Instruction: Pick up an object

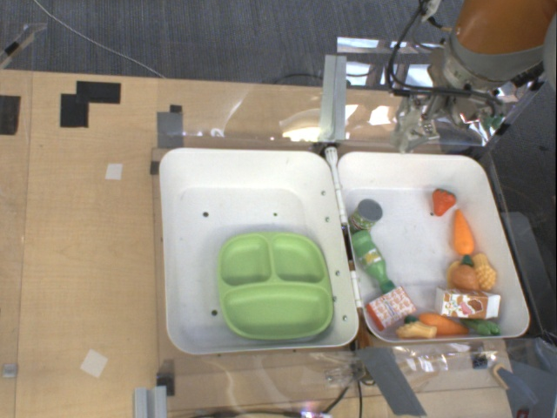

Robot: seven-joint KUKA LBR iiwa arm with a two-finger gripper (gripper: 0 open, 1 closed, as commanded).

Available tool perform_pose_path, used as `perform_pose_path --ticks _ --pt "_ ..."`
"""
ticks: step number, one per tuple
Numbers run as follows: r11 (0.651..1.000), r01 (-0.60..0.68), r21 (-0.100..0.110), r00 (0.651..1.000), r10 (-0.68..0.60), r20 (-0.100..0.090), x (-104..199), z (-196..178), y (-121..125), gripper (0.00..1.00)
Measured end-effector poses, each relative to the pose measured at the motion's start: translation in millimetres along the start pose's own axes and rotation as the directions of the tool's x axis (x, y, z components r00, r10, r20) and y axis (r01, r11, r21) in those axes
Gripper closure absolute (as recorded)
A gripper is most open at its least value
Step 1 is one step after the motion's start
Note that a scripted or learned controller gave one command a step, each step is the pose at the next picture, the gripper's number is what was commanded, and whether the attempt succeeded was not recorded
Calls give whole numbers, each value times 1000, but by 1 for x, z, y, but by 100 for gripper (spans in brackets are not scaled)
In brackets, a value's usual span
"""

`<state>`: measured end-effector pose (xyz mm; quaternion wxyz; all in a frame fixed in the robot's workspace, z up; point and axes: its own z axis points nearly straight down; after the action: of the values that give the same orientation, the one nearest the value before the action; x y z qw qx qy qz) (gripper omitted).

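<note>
My gripper (416, 131) hangs above the far rim of the right bin (409, 181), near its back middle, below the orange-banded wrist. Nothing shows in it. The right bin holds a green bottle (371, 256) with a grey cap end (369, 209) along its left wall. A red strawberry (444, 201) and an orange carrot (463, 231) lie at the right. An orange-and-yellow fruit piece (473, 274), a small juice carton (470, 304), a red-and-white box (391, 306) and a second carrot (433, 326) crowd the front.
The left bin (191, 198) holds a green divided plate (274, 284) toward its front. A metal post (334, 103) stands behind the seam between the bins. Black markers (87, 101) lie on the wooden bench at the far left.
</note>
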<state>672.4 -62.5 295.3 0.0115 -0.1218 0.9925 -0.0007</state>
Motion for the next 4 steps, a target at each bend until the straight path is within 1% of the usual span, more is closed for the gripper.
perform_pose_path --ticks 1,2,3,4 --pt "1000 -2 1 1000 2 4 -1 -9 -1 100" --pt "1000 0 3 1000 0 16 -3 -24 -1 100" --pt "1000 16 -2 1000 -16 -15 126 15 7 100" --pt "1000 -15 -3 1000 15 -9 34 -6 25 100"
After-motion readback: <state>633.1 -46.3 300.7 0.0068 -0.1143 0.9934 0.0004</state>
